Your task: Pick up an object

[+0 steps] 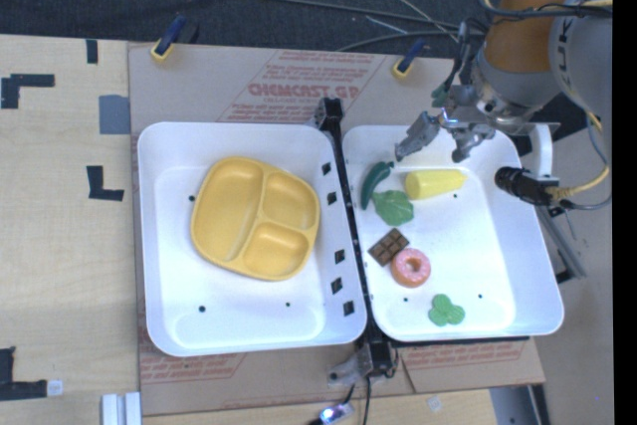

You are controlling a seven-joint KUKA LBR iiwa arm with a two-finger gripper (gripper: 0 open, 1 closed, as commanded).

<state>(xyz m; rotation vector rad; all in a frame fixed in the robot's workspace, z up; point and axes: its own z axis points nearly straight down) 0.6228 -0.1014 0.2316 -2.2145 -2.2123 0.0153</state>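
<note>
So far nothing has been lifted: the gripper (439,142) is seen with its fingers spread apart and nothing between them. Just below it the yellow block (434,182) lies in the right bin (528,244), so descent, closing and lifting are judged to remain.

Two shallow white bins (169,214) sat side by side on the bench. The left one held a single yellow divided plate (255,217). The right one held six toy foods: one green pepper (375,182), one yellow corn piece (434,183), one green leafy piece (394,207), one chocolate bar (388,247), one pink doughnut (410,268) and one small green sprig (446,312).
</note>
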